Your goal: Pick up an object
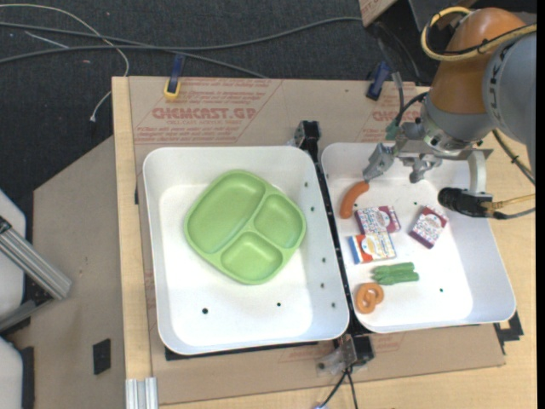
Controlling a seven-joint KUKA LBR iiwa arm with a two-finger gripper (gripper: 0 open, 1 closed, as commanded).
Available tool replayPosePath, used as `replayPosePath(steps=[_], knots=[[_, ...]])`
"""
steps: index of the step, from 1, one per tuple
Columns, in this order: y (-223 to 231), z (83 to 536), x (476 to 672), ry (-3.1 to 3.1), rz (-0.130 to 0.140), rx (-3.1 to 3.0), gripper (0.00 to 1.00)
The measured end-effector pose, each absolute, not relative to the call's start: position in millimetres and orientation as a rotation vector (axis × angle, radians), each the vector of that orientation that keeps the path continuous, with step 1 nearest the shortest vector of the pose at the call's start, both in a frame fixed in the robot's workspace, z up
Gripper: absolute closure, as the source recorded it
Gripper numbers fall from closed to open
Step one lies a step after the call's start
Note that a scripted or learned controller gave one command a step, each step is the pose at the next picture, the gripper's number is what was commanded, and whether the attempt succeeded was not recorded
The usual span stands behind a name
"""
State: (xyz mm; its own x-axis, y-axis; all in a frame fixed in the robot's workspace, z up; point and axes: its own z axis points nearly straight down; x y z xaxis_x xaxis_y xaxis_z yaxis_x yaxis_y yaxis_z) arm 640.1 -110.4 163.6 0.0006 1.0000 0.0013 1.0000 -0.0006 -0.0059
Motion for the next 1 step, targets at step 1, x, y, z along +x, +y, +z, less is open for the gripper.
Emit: replayPosePath(steps=[1], knots=[[-111.1, 121.2, 637.6, -2.217, 0.005, -2.218, 0.00]])
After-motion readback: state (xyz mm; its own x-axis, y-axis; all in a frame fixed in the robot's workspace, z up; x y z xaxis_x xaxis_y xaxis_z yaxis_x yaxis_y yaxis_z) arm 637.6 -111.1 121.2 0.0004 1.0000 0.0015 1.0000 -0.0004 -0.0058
